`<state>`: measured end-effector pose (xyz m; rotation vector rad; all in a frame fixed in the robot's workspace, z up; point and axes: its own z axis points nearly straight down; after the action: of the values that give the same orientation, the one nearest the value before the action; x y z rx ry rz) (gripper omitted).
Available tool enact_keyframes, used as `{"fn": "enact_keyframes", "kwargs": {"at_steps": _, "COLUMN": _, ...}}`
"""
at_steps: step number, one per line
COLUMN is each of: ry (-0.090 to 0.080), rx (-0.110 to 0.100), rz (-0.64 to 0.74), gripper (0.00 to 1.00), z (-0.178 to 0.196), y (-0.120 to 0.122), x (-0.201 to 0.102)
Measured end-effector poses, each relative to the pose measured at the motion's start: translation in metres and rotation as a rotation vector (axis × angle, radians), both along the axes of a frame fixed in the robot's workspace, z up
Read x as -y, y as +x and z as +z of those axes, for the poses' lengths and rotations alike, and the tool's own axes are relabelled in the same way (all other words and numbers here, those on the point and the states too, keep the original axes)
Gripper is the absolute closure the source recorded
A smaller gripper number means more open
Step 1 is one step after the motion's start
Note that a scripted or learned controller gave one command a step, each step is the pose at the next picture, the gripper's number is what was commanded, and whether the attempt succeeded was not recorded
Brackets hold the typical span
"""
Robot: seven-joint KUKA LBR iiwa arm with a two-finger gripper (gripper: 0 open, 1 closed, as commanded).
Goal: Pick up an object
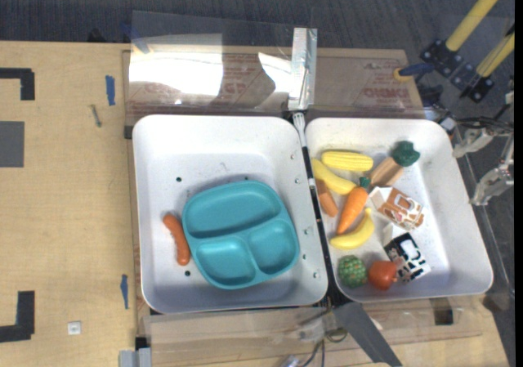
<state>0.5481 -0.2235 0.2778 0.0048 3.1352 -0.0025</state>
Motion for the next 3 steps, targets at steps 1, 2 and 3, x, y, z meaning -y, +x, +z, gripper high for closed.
{"fn": "enact_keyframes", "kwargs": {"at_steps": 1, "ry": -0.006, "rx": 0.035, "rz": -0.369, "gripper": 0.0, "z": -0.157, "y": -0.038, "x": 0.004}}
{"fn": "enact_keyframes", "kwargs": {"at_steps": 2, "ry": 0.002, "rx": 0.009, "rz": -0.415, "gripper": 0.0, "z": -0.188, "y": -0.046, "x": -0.064}}
{"fn": "enact_keyframes", "kwargs": {"at_steps": 3, "ry": 0.007, "rx": 0.006, "rz": -0.464, "gripper": 0.0, "z": -0.188, "y": 0.048, "x": -0.126}}
